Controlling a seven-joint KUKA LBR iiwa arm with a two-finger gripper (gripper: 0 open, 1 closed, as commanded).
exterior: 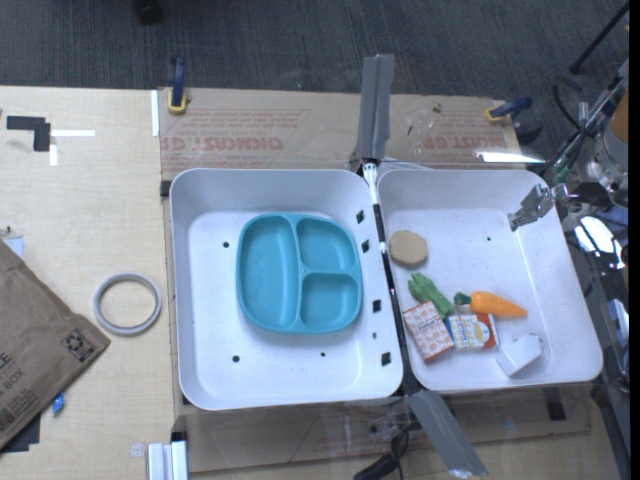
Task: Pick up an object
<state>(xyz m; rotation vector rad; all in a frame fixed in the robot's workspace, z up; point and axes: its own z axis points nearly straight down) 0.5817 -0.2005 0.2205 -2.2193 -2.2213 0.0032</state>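
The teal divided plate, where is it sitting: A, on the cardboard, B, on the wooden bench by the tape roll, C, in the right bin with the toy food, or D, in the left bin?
D: the teal divided plate lies flat on the left bin floor.

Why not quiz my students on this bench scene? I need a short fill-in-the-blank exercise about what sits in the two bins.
1. The blue divided plate lies in the ____ bin.
2. The plate has ____ compartments.
3. The carrot lies in the right bin and is coloured ____.
4. The round tan cookie lies close to the bin's ____ wall.

Missing words: left; three; orange; left
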